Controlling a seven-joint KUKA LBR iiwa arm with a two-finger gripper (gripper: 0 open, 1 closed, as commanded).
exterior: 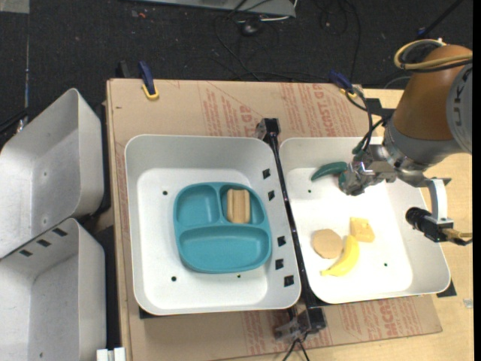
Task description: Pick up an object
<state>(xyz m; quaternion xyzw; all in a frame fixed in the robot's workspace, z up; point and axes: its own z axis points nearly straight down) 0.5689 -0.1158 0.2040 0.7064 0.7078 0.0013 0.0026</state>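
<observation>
Green curved pepper-like object (328, 171) lies near the right bin's (421, 277) far edge, just beside the end effector (352, 181), whose state of opening I cannot tell.

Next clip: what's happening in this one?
A grey and orange robot arm reaches into the right bin, its claw down beside a dark green item near the bin's back. A banana, a tan round piece and a yellow chunk lie nearer the front. The left bin holds a teal divided tray with a tan piece in one compartment.
</observation>
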